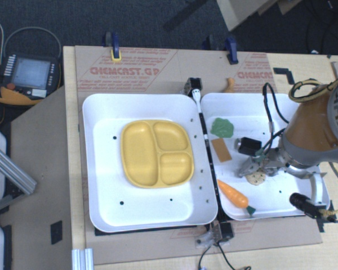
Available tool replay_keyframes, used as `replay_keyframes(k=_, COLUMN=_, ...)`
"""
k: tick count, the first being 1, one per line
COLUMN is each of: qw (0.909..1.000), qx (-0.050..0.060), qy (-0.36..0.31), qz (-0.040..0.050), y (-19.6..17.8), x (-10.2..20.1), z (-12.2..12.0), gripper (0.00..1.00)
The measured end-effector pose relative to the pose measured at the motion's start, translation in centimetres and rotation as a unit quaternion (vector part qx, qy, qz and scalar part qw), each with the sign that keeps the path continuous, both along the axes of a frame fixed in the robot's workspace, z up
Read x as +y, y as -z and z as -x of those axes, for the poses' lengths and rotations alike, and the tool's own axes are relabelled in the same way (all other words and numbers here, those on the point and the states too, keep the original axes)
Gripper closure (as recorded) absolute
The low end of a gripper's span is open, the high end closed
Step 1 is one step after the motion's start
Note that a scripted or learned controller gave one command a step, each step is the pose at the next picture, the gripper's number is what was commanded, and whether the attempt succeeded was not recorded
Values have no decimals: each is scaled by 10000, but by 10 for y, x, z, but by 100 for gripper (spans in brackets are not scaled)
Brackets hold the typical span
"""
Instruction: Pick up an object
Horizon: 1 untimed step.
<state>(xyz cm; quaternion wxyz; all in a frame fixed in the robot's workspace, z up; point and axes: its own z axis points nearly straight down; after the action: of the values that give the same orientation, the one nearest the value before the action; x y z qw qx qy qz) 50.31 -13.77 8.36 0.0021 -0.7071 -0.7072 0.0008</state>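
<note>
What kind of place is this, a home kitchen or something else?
Probably a robotics lab bench, not a kitchen: a grey arm with an orange band reaches into a shallow white bin of toy food, a handheld control pendant lies nearby, and blue clamps hold the board.

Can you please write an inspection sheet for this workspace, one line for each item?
Surface: brown bench bears left bin and right bin, side by side.
Job's things: in the right bin, green lump, brown block, black piece, carrot, pale cookie under the gripper.
Clutter: yellow divided plate in the left bin.
Grippers: gripper low over the right bin at the cookie; no object seen held.
Cables: black cable loops over the right bin to the arm.
Surroundings: blue clamps at the bench's far edge; pendant on the dark floor at left.
</note>
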Motion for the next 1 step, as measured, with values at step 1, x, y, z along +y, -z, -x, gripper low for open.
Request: replay_keyframes(k=1, qw=10000, qx=-18, qy=6, qz=8, y=-11, x=0, z=-1, gripper=100)
